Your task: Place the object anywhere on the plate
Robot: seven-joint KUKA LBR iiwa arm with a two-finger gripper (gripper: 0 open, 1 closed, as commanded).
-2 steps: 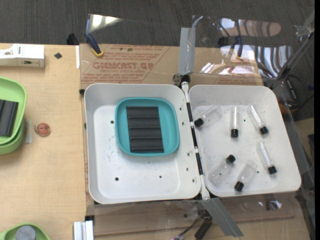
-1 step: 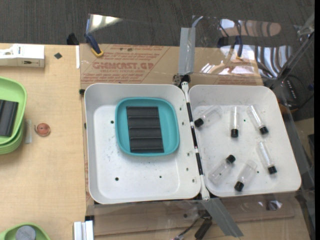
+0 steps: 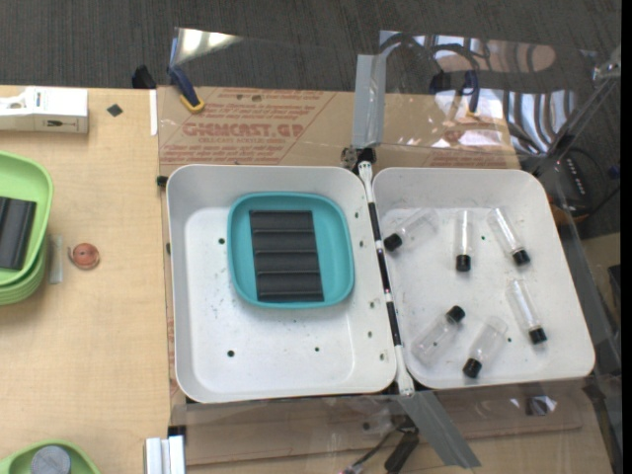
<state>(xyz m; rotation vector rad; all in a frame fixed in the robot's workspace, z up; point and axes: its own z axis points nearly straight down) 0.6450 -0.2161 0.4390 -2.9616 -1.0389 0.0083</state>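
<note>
Teal plate (image 3: pixel 291 250) with a dark ribbed insert sits in the left white bin (image 3: pixel 197 294), toward its upper half. Six clear vials with black caps lie scattered in the right bin (image 3: pixel 563 349): one near the divider at upper left (image 3: pixel 407 232), two upright-lying near the top centre (image 3: pixel 461 241) and right (image 3: pixel 510 237), one at the right side (image 3: pixel 526 313), and two low down (image 3: pixel 440 330) (image 3: pixel 485 348). All vials lie apart from the plate, across the divider. Wooden bench (image 3: pixel 99 363) carries both bins.
</note>
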